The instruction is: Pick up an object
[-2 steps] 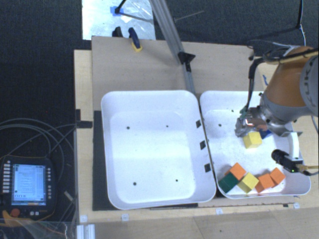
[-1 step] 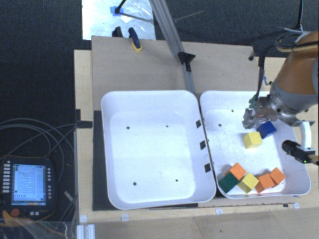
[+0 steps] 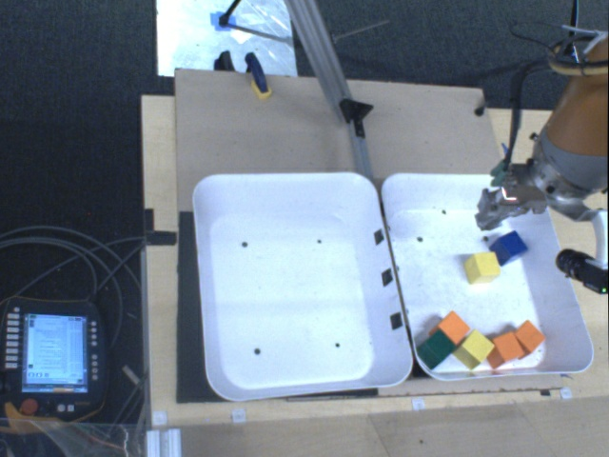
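My gripper hangs over the upper right part of the right bin, at the end of the grey arm with the orange band. Just below and to its right lies a blue block. A yellow block rests beside the blue one, a little lower. Along the bin's front edge sits a cluster: a green block, an orange block, a second yellow block and two more orange blocks. Nothing shows between the fingers.
The left bin stands beside the right one on the brown bench. A slanted metal pole crosses the back. A pendant with a screen and cables lie at the left on the floor.
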Motion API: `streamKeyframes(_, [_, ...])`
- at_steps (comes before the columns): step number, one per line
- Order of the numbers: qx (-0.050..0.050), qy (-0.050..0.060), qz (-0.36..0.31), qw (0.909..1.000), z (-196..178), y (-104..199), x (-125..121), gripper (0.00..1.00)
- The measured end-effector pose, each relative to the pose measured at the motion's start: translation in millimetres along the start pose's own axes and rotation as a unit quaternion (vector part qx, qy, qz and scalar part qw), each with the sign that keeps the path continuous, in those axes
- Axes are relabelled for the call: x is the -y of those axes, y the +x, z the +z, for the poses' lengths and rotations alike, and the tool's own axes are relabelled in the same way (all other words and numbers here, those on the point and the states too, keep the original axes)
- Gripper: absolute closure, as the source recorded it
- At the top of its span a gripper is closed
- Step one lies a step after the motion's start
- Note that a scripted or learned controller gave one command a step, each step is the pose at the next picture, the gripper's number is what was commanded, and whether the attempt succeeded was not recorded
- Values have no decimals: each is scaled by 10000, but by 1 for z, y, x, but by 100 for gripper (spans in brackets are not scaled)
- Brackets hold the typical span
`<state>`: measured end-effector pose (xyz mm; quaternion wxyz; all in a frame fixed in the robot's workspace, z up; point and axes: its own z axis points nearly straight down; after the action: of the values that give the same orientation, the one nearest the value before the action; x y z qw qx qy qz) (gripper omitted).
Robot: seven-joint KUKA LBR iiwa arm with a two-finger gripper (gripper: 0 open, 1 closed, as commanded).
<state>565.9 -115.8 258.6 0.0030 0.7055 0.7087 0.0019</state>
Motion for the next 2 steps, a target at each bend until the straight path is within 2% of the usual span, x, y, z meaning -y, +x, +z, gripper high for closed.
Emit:
streamKeyframes(1, [-2,6,-2,10000,-31,0,-2,100])
streamKeyframes(2, [-15,27,-25,10000,-33,47,14,100])
